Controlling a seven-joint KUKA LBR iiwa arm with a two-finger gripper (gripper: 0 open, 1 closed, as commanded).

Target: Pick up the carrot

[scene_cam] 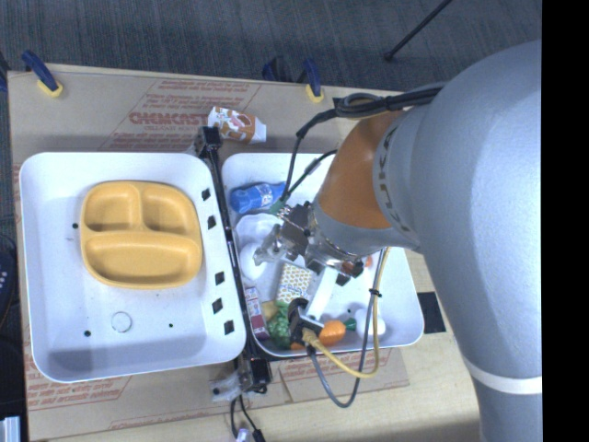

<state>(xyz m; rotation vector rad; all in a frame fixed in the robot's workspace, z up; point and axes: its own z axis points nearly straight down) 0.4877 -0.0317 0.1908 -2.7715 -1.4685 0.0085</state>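
A: Carrot [333,331], location?
B: In the right bin [400,307], low in the camera view, close to the near rim. Orange body, green top toward the right. Lying flat among clutter.

A: Neighbours?
B: Green thing [276,323] off to its left, toward the divider side. Patterned card [293,279] up and left, further into the bin. Red-and-white packet [253,302] by the left wall.

A: Gripper [273,247]?
B: Down inside the right bin, about mid-bin, lower left of the orange band [354,182]. Seen from above and mostly covered by the wrist. How far open: cannot tell. Holding anything: cannot tell either.

A: Relative to the carrot?
B: Apart. Carrot nearer the front rim, gripper further up the bin, right next to a white lump [258,228]. Touching the lump or not: cannot tell.

A: Rest of that bin?
B: Blue packet [253,196] toward the far end, just above the white lump.

A: Left bin [46,274]?
B: Yellow divided plate [143,233], three compartments, sitting in the upper half, level.

A: Outside the bins?
B: Small printed packet [236,124] on the cardboard bench top [110,99], just past the far rims, about where the two bins meet. Blue clamp [43,72] at the far left bench edge.
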